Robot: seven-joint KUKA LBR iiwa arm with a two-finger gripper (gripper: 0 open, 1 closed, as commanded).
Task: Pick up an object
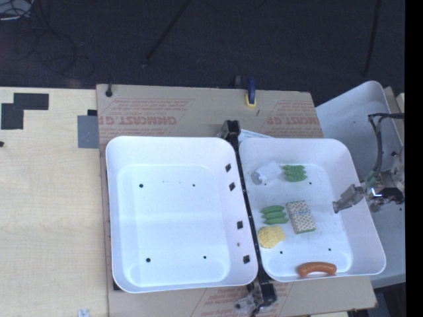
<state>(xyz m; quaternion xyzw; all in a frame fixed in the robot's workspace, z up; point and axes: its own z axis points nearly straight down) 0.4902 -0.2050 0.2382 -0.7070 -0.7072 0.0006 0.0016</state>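
Nearest the camera, an orange sausage-shaped piece (316, 268) lies along the front wall of the right bin (357, 256), well apart from the other items. Behind it, a yellow corn-like piece (270, 236) sits near the divider, with a green pod (273, 214) just behind it and a speckled sponge block (301, 216) just beside both. Farther back are a pale, translucent item (266, 174) and a second green pod (294, 172), close together. The left bin (119, 177) is the other bin on the bench. The gripper (347, 200) hangs over the right bin's right edge, apart from every object; nothing lies between its fingers, and the view is too small to tell whether it is released or clenched. Judgement: the approach is not yet made. The sausage piece looks the cleanest target, being isolated, though the wall may obstruct one finger. The sponge block is nearer the gripper but crowded; descend centred, and close across its short side.
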